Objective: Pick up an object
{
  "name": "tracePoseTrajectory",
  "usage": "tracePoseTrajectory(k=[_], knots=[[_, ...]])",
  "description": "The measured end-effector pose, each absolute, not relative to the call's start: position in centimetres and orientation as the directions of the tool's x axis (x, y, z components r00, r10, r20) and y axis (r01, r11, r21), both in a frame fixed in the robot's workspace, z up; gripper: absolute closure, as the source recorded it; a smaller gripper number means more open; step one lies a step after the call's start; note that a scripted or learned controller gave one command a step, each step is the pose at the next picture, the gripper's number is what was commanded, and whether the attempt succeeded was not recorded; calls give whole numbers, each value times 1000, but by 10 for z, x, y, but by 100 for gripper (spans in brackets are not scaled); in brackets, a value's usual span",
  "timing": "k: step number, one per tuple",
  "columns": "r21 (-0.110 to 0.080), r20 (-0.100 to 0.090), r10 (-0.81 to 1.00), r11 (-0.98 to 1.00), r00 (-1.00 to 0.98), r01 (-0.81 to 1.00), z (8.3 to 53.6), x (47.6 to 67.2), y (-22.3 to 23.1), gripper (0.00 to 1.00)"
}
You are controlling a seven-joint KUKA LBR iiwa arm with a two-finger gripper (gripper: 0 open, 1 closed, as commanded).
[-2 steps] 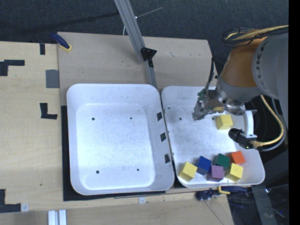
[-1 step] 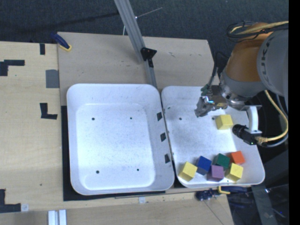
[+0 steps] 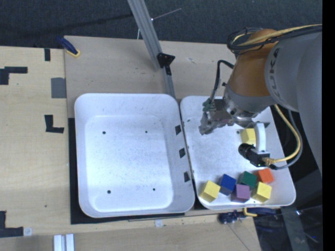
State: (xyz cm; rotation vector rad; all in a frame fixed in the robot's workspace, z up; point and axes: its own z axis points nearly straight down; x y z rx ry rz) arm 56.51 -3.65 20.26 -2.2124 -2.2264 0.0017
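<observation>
My gripper point(image 3: 208, 125) hangs over the upper left part of the right bin point(image 3: 209, 156), above bare bin floor. Nothing shows between its fingers. Several small blocks lie along the bin's near edge: a yellow block point(image 3: 210, 191), a blue block point(image 3: 227, 183), a purple block point(image 3: 242, 192), a green block point(image 3: 248, 180), an orange block point(image 3: 266, 175) and another yellow block point(image 3: 263, 192). One more yellow block point(image 3: 248, 136) sits farther back at the right, partly behind the arm's cable. All of them lie well to the near right of the gripper.
The left bin point(image 3: 125, 156) stands beside the right one, their rims touching. A slanted metal pole point(image 3: 149, 30) with a black clamp rises behind the bins. The grey and orange arm point(image 3: 261, 72) covers the right bin's far right corner.
</observation>
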Motion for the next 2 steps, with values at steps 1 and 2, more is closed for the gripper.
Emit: tracePoseTrajectory(k=[1,2], knots=[[-1,2,1000,7,-7,1000,207,563,8,100],[-3,1,1000,7,-7,1000,204,553,55,100]])
